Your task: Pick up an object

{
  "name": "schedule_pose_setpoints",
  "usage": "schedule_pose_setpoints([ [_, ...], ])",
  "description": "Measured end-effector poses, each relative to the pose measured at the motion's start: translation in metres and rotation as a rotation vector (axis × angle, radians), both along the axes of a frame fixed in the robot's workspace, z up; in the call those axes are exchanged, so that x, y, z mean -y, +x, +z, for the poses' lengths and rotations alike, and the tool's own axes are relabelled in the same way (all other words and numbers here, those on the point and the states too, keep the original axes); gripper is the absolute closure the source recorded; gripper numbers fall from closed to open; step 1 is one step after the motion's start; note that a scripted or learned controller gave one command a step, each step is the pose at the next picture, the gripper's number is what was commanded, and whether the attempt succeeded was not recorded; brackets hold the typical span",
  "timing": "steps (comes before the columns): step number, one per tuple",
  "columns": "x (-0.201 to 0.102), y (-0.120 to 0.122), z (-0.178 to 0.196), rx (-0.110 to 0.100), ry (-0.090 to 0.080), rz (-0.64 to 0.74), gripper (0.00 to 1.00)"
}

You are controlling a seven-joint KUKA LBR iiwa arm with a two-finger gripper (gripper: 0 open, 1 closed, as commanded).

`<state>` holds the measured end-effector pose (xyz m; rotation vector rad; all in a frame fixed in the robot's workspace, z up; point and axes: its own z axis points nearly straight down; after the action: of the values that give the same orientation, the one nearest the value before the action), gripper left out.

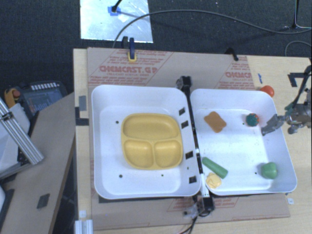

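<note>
Trouble could start at the right bin's wall: my claw hangs over that edge, and whether it is released or clenched I cannot tell. The teal ball lies just beside it and would likely roll if nudged. The green ball sits tight in the near corner, so the wall could block one side.

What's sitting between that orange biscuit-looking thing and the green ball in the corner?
Nothing: in the camera view, only bare white bin floor runs between the orange piece and the green ball.
</note>
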<state>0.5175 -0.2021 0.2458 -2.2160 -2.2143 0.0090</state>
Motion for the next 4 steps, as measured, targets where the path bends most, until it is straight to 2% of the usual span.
schedule_pose_setpoints([
  [1,-0.001,0.003,0.007,0.012,-0.003,0.004,0.00],
  [3,-0.006,0.002,-0.115,0.009,-0.001,0.002,0.00],
  [4,-0.006,0.003,-0.163,0.011,-0.002,0.002,0.00],
])
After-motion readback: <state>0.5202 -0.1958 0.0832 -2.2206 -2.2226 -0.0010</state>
